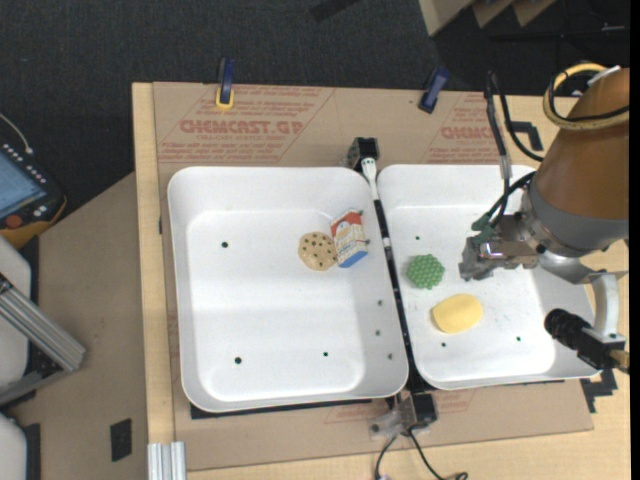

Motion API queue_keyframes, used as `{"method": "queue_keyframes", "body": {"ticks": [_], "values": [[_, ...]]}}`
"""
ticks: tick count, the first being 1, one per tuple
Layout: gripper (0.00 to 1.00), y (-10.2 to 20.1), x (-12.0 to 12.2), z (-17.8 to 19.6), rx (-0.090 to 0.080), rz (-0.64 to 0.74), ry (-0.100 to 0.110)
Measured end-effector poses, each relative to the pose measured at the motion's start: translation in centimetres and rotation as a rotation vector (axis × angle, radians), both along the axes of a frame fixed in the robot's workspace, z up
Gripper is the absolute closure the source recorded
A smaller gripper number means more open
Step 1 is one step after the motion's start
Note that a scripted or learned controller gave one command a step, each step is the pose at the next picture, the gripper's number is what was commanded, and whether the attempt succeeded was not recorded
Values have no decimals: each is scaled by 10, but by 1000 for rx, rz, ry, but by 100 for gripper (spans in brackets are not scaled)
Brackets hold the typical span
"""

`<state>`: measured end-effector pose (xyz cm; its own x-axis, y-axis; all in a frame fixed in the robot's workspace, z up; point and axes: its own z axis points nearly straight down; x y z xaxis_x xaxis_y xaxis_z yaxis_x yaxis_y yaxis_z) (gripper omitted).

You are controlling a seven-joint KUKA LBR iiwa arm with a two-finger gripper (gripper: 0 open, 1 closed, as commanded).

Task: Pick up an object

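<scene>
Red lettering on the cardboard (pixel 300 118) under the bins seems to read "CHEMCAST GP", while the gripper (pixel 487 253) hangs over the right bin (pixel 520 353) beside a green ball (pixel 425 271) and yellow lump (pixel 457 314).

The grey arm (pixel 585 178) reaches in from the right, its gripper (pixel 484 258) pointing left and down.

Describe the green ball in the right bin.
The green ball is small, round and bumpy, a knobbly texture all over, rubbery by its look. It sits on the floor of the right bin, near the wall shared with the left bin. It touches nothing else: the yellow piece lies apart below it, the gripper to its right.
</scene>
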<state>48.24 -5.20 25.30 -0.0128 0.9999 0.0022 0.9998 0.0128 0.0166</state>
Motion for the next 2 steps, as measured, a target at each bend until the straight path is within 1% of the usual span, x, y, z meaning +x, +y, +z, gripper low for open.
{"method": "queue_keyframes", "body": {"ticks": [1,2], "values": [[100,23,-2,6,-2,-9,13],[100,69,-2,112,0,-6,3]]}}
